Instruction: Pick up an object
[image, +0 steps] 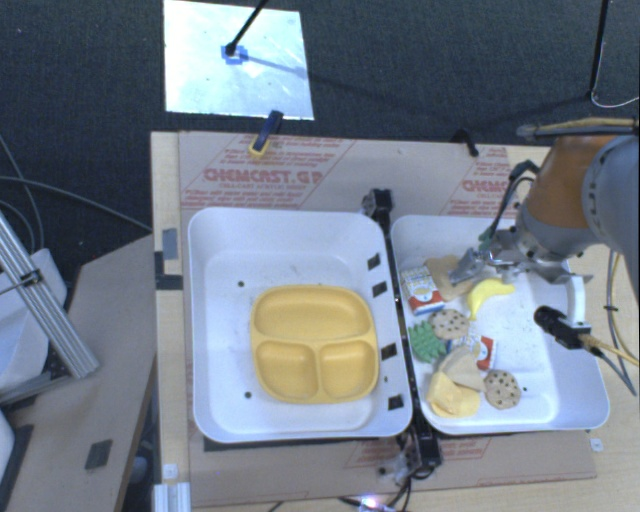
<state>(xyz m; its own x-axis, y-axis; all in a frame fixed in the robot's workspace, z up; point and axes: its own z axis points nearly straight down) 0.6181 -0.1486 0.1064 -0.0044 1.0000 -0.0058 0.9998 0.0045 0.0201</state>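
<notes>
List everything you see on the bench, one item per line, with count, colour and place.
Bins: two, white, side by side.
Divided plate: one, yellow, in the left bin.
Banana: one, yellow, right bin, just below the gripper.
Cookies: two, tan with dark chips, right bin.
Green piece: one, right bin, near the divider.
Carton: one, white with red and blue, right bin, upper left.
Arm: grey, orange band, from the right.
Gripper: over the right bin.

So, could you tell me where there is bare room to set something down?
Left white bin: bare floor all around the yellow divided tray. Right white bin: crowded left half; bare patch right of the brown cookie.
</notes>
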